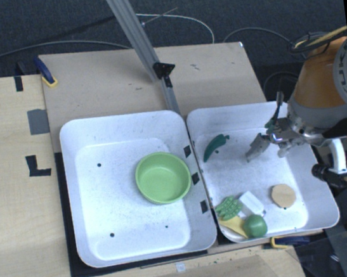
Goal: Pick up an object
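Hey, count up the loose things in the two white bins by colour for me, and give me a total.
Green: 4 - bowl, dark green pepper-like piece, leafy piece, round ball
White: 1 - flat block
Tan: 1 - round disc
Yellow: 1 - piece by the ball
Total: 7

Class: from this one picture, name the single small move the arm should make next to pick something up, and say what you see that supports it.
Probably lower the claw a little toward the view's left, onto the dark green curved pepper-like toy. That toy lies alone on the bare floor of the right white bin, nearest the claw, while the round tan disc and the clustered green toys sit farther off.
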### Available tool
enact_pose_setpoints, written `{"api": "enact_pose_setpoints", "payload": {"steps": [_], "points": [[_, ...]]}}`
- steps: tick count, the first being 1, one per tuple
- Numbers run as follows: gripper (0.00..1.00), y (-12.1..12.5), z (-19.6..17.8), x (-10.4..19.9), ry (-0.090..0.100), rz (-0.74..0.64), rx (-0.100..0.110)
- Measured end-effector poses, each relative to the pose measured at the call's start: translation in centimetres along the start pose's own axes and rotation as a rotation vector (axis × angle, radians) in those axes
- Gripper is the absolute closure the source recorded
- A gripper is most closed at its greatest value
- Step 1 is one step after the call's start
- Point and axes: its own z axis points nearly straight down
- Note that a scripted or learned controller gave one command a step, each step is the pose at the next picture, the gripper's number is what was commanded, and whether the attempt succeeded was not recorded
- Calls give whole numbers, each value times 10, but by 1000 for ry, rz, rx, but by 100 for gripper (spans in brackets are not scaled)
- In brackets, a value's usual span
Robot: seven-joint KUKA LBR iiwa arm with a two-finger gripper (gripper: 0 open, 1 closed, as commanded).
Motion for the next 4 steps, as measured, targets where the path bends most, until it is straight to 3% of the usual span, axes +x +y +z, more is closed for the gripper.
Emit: {"api": "enact_pose_setpoints", "payload": {"steps": [1, 2, 4], "points": [[0, 9, 55, -1, 0, 0, 0], [100, 10, 41, -2, -1, -1, -4], [100, 3, -83, -4, -3, 0, -12]]}}
